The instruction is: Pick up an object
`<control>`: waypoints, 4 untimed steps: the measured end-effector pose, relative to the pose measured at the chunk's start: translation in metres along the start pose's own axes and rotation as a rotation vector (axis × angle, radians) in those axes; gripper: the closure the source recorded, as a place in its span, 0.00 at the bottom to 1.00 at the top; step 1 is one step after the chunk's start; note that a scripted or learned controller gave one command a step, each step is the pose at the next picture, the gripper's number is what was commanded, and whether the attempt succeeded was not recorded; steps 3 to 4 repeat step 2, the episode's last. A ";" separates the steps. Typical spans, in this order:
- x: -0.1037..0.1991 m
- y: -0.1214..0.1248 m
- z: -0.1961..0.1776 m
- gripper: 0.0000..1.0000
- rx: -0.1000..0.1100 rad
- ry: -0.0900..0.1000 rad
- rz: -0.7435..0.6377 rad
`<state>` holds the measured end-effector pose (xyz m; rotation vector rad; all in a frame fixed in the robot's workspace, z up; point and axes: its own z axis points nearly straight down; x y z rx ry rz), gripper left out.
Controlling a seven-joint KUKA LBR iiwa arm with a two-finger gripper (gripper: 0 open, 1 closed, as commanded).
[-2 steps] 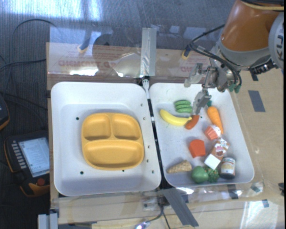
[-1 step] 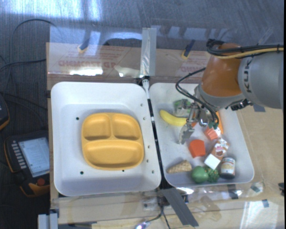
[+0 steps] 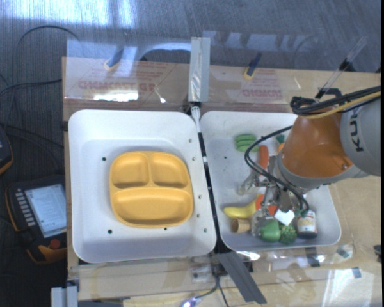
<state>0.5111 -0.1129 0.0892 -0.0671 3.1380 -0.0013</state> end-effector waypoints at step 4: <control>0.012 0.004 -0.007 1.00 0.001 -0.013 0.134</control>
